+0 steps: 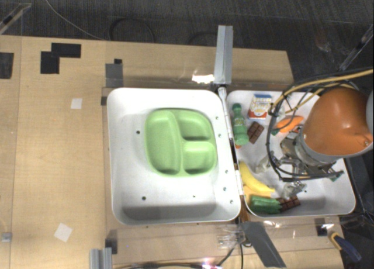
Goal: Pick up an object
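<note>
Reaching down into right bin (345, 200) beside banana (255, 182); gripper (295, 187) under orange band (338, 123), spread or pressed together unclear.

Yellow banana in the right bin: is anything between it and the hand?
Nothing visible sits on the yellow banana. The arm's orange band hides the hand itself, so the gap below can't be judged. A green bottle-shaped toy lies against the banana's near side, crowding it.
</note>
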